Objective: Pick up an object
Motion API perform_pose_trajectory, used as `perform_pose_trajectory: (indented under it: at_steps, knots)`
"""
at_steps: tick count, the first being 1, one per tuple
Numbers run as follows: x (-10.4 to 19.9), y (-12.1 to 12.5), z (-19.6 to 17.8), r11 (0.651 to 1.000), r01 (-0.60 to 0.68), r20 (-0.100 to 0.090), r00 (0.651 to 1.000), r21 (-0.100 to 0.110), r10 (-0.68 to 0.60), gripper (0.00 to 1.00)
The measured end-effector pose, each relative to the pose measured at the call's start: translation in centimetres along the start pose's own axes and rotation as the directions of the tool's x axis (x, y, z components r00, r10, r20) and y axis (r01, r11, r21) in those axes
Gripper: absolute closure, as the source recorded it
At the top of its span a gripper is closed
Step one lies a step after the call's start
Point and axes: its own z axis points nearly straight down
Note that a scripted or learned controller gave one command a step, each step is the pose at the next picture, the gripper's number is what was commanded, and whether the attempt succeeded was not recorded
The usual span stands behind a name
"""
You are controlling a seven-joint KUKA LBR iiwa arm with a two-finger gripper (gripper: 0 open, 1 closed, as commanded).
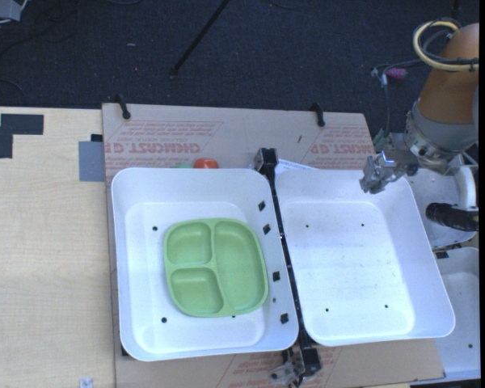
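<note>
Overhead, green 3-section tray in left bin, gripper over right bin's corner — finger state unclear.

Red print on the cardboard sheet behind the bins, upside down, reads roughly "CHEMCRZT" twice.

The bench presents a pale wood-grain top with dark rectangular markings near its left rear area. A brown cardboard sheet printed with red lettering lies flat on it, held by two black clips at its rear edge. Two shallow white bins rest on the cardboard, side by side and touching along a black central join. The left bin sits toward the bench's middle; the right bin sits beside it. A small orange item lies on the cardboard just behind the left bin.
</note>
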Motion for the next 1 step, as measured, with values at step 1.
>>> perform_pose_trajectory:
  at_steps: [1]
  knots:
    - [4.45, -0.97, -0.40, 1.000, 0.000, 0.000, 1.000, 0.001, 0.000, 1.00]
